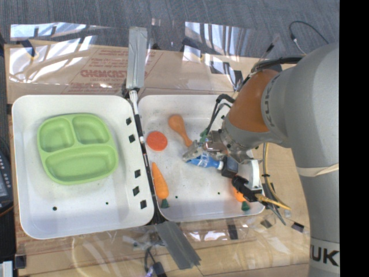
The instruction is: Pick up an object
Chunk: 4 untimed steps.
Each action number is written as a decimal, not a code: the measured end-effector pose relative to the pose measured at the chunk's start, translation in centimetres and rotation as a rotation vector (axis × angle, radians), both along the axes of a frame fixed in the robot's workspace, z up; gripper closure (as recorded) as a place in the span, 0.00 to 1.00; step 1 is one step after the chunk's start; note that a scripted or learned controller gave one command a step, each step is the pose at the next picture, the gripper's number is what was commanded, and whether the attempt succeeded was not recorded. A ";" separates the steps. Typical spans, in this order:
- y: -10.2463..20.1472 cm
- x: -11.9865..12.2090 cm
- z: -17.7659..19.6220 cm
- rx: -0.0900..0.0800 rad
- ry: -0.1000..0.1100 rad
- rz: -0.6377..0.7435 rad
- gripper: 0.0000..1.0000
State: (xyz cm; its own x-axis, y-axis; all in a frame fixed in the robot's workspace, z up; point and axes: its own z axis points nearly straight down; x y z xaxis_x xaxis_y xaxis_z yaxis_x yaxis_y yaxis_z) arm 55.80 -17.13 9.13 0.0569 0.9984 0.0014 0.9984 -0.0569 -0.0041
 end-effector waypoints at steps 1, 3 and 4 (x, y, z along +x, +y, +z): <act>1.2 -5.3 7.7 0.000 -0.001 0.015 0.00; 0.9 -0.2 12.9 0.001 0.003 0.045 0.00; -1.4 -1.9 1.5 0.000 0.003 0.028 0.00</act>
State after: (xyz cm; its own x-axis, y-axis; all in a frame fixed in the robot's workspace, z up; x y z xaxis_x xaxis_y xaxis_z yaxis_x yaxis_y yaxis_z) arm 53.86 -18.55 10.61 0.0286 0.9996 0.0016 0.9996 -0.0286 -0.0074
